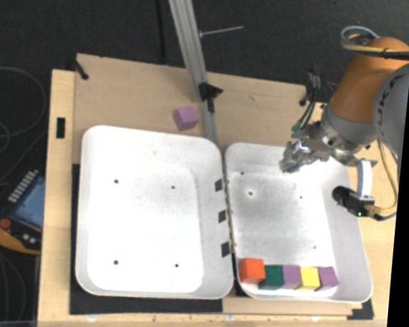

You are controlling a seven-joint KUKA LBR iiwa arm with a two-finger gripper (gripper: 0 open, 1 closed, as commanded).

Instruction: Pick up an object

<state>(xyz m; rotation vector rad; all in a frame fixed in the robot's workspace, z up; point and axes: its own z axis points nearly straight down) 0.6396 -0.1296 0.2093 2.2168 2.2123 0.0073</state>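
Well, you have the grey-and-orange arm [363, 88] over the right bin [285, 217], its gripper [293, 160] near the far rim, grasp state unreadable, while far below it along the near wall sit orange [252, 269], green [273, 276], purple [291, 275], yellow [311, 277] and purple [327, 276] cubes side by side.

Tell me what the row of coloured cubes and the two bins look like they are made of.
Cubes: probably foam or painted wood; matte, solid colours, no glare. Bins, left and right: likely moulded white plastic; smooth rounded rims, surface scuffed grey toward the middle.
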